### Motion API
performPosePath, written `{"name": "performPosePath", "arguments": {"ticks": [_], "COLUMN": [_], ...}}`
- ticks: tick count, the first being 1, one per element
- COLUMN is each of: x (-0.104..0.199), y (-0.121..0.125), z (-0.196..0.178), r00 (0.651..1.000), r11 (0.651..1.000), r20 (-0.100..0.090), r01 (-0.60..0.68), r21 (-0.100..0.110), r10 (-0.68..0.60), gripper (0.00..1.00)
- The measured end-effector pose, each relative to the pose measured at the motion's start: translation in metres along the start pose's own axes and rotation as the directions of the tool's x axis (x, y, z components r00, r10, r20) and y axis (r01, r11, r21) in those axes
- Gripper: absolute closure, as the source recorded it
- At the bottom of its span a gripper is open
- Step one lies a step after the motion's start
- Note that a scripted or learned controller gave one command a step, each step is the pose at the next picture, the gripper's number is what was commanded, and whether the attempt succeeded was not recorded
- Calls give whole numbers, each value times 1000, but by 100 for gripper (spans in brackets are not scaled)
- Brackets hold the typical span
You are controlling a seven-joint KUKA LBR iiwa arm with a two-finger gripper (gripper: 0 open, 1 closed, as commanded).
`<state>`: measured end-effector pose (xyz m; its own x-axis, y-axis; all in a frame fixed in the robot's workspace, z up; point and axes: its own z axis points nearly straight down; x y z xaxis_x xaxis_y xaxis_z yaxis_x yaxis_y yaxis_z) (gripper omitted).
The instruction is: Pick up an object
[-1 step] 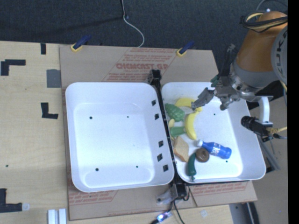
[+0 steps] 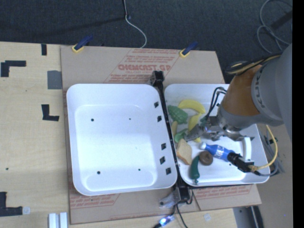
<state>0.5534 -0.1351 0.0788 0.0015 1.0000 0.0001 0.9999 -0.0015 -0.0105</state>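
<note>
Fingers [image 2: 195, 133], state unclear, sit low among yellow banana [image 2: 192, 106], green toy [image 2: 178, 113] and blue bottle [image 2: 219, 151]

Two shallow white plastic bins sit side by side on a flat cardboard sheet [image 2: 142, 65] over the wooden bench [image 2: 28, 127]. The left bin [image 2: 76, 127] lies beside the right bin [image 2: 259, 151], which holds a curved yellow banana [image 2: 192, 106] at the back, a blue-and-white bottle [image 2: 219, 151] nearer the front, and a dark green pepper [image 2: 194, 167] at the front edge.

Grey arm [image 2: 280, 87], orange wrist band [image 2: 240, 96], yellow cable [image 2: 271, 148].
</note>
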Motion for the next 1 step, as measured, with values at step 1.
{"name": "performPosePath", "arguments": {"ticks": [1], "x": [1], "y": [3], "z": [-18], "r00": [1000], "r11": [1000], "r20": [0], "r01": [2], "r21": [-9], "r10": [-2], "gripper": [100]}}
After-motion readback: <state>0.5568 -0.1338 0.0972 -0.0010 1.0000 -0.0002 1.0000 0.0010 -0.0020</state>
